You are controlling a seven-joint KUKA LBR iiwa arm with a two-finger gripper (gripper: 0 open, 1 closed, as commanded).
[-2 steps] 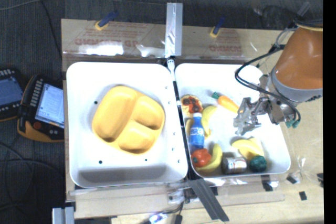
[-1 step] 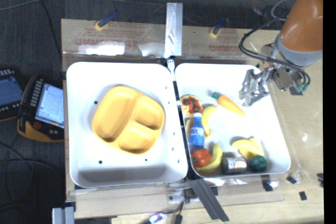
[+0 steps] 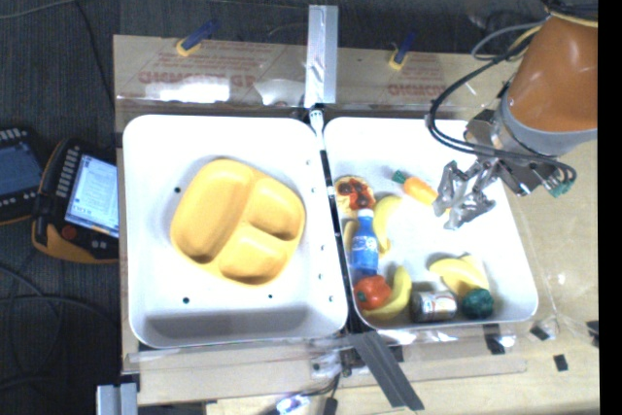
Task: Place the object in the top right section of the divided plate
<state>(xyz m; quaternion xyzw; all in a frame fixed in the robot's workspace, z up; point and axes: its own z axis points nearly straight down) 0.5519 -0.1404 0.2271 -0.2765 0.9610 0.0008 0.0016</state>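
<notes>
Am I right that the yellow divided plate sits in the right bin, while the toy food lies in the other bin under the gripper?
Not quite: the camera view shows the yellow divided plate in the left bin. The toy food lies in the right bin, under the gripper.

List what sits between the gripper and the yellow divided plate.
In the camera view, from the gripper leftward: a carrot, a banana, a blue bottle, then the bins' rims before the divided plate.

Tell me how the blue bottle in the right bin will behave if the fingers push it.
The blue bottle lies on its side, so it would probably roll. It looks like smooth plastic, likely slippery. Crowded between the bananas, it may nudge them.
</notes>
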